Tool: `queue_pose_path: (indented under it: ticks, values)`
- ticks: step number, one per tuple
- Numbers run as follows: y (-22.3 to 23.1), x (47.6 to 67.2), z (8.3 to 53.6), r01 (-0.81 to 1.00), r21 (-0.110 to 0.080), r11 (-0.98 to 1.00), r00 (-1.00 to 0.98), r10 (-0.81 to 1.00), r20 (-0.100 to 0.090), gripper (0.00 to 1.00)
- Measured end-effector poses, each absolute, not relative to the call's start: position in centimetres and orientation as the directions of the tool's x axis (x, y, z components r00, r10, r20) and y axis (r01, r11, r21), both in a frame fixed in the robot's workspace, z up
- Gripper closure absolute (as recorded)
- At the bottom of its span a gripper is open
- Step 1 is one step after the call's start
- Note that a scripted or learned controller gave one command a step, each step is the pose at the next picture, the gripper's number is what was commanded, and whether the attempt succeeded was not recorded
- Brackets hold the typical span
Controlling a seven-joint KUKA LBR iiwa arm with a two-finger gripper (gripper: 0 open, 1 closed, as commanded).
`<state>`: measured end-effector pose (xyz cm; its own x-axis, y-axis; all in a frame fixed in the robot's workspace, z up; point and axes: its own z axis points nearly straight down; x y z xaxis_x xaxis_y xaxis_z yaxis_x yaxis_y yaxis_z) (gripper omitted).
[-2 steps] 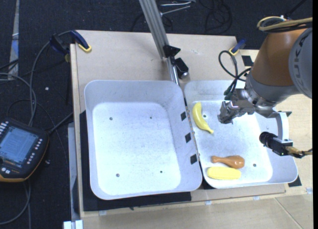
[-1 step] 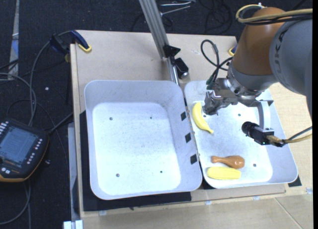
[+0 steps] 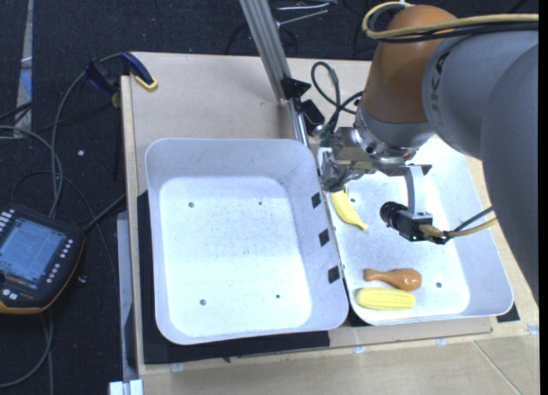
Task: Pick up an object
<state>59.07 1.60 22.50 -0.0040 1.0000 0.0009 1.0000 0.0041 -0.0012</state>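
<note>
claw (image 3: 336, 181) just above banana (image 3: 347, 210), right bin (image 3: 479, 239)

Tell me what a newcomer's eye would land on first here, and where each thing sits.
The big grey arm with its orange band dominates the upper right, reaching down over the right bin. Its end effector sits at that bin's left edge, right at the top of a yellow banana. Near the bin's front lie a brown drumstick and a yellow corn cob.
</note>
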Motion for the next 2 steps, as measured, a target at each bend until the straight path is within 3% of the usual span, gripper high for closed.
queue_pose_path:
  ticks: [1,2]
  values:
    - [6.19,60.97,23.74,1.0,0.001,0.004,-0.004,1.0,0.001,1.0]
    - [5.96,60.93,23.69,1.0,0.0,0.001,-0.001,1.0,0.0,0.0]
